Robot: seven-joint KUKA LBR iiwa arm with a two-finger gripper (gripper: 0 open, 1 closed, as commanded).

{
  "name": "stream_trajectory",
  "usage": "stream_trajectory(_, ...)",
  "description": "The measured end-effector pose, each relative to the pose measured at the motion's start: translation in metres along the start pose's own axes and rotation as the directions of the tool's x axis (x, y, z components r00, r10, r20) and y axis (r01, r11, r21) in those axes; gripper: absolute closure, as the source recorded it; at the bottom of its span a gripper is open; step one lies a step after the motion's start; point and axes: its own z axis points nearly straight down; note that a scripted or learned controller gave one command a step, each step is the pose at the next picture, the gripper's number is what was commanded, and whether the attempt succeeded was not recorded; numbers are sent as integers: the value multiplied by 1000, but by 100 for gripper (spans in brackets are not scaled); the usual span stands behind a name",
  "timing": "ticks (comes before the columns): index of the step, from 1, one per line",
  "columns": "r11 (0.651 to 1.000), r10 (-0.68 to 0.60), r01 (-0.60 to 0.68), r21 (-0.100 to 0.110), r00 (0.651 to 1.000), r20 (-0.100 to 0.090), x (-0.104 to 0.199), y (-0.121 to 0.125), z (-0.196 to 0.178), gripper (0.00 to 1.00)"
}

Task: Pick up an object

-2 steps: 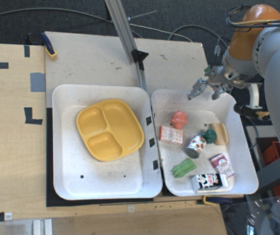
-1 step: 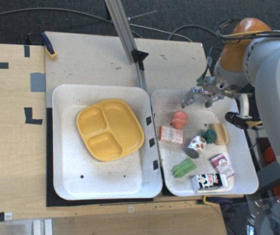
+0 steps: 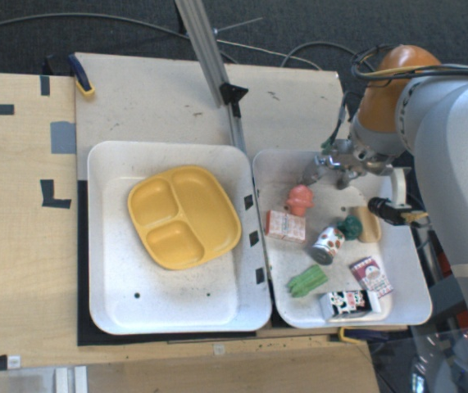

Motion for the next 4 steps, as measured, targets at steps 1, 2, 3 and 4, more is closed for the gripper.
stream_trajectory(1,1000,-1,1,0,1000,1,0,0,-10,100)
stream_trajectory(2,1000,0,0,-15,1000,-1,3,-2,-53,100)
stream_trajectory(3,1000,-1,1,-16,1000,-1,12,3,-102,100)
stream_trajectory(4,1000,-1,1,-17,1000,-1,19,-4,-155,100)
